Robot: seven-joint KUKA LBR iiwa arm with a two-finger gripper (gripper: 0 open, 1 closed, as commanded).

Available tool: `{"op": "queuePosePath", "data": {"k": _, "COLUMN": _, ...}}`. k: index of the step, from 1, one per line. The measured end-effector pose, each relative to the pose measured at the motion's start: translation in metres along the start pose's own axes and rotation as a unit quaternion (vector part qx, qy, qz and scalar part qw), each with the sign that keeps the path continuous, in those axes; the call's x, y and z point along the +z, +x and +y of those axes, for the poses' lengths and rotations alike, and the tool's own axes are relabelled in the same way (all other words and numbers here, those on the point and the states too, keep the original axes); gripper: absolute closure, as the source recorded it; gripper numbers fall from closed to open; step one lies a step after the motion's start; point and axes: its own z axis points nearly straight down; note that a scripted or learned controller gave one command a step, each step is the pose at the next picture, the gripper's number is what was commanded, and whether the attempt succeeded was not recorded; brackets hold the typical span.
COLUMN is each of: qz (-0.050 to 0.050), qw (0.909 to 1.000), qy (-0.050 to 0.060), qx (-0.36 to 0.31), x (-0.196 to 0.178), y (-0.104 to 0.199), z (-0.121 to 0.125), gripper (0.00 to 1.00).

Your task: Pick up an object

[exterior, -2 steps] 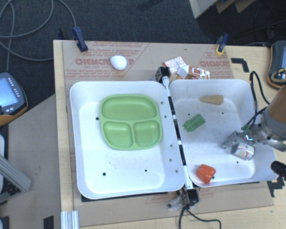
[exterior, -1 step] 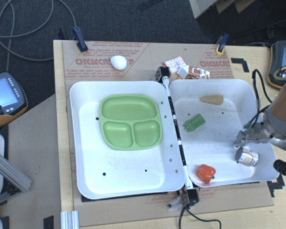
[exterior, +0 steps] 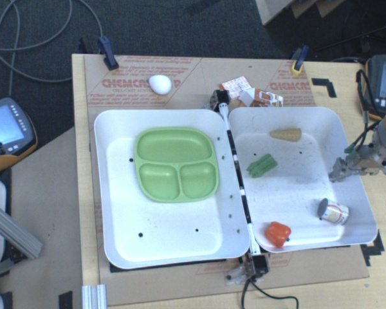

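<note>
Camera view, ordered from the near edge of the bench to the far edge. In the right bin (exterior: 321, 124), an orange-red object (exterior: 277, 234) sits at about 7 o'clock, touching the near rim beside the divider. A small can-like object (exterior: 332, 212), lying on its side, rests at 5 o'clock near the right wall. The gripper (exterior: 341, 170) stands at 3 o'clock, at the bin's right wall, with nothing visible between its fingers; whether they are spread or closed cannot be told at this size. A green object (exterior: 262, 165) lies left of centre, and a tan, elongated object (exterior: 286, 134) lies at 12 o'clock near the far wall. The left bin (exterior: 116, 237) holds a green divided tray (exterior: 177, 163) in its far half. Beyond both bins, a white egg-shaped item (exterior: 160, 84) and some wrappers (exterior: 251, 95) rest on the bench board.

Risk, as judged: no candidate lies beneath the gripper. The can, nearest to it, looks likely to roll under uneven finger contact. The orange-red object's position against the rim may block one finger. A descent here would likely meet the wall.
</note>
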Motion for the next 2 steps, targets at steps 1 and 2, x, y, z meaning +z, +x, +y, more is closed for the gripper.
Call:
{"op": "queuePosePath", "data": {"k": 1, "qz": 0.0, "qw": 1.0, "qy": 0.0, "qx": 0.0, "x": 0.0, "y": 0.0, "z": 0.0, "gripper": 0.0}}
{"op": "queuePosePath", "data": {"k": 2, "qz": 0.001, "qw": 1.0, "qy": 0.001, "qx": 0.0, "x": 0.072, "y": 0.095, "z": 0.016, "gripper": 0.0}}
